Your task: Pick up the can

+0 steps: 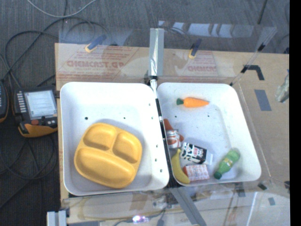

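Observation:
The can (pixel 173 138) is small, red and silver. It lies on its side in the right bin (pixel 235 126), tight against that bin's left wall about halfway down. A black-and-white carton (pixel 194 152) touches it on the lower right. A yellow banana (pixel 178 168) lies just below it along the same wall.
An orange carrot (pixel 193 102) lies near the right bin's far edge. A green bottle (pixel 227 164) and a pink-and-white packet (pixel 197 172) sit at its near side. The left bin (pixel 84 102) holds a yellow divided plate (pixel 108 154). A pale blurred shape (pixel 282 89) hangs at the right edge.

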Controlling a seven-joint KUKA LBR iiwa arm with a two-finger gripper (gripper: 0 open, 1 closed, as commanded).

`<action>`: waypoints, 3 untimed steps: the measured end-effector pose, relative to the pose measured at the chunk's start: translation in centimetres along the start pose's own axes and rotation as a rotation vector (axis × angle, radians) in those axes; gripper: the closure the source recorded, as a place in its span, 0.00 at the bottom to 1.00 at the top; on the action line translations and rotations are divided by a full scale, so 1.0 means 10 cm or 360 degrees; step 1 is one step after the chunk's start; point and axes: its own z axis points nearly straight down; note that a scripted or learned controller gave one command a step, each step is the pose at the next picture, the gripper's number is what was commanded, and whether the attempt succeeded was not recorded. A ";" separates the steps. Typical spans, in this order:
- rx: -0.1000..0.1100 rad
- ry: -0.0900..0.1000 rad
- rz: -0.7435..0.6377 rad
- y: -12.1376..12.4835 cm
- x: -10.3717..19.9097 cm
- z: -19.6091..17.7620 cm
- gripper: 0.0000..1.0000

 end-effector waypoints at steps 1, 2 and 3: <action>-0.0004 -0.0008 -0.0006 0.03 -0.01 -0.10 1.00; 0.0003 0.0010 -0.0510 0.03 -0.12 0.29 1.00; 0.0001 0.0002 -0.0511 0.05 -0.13 0.19 1.00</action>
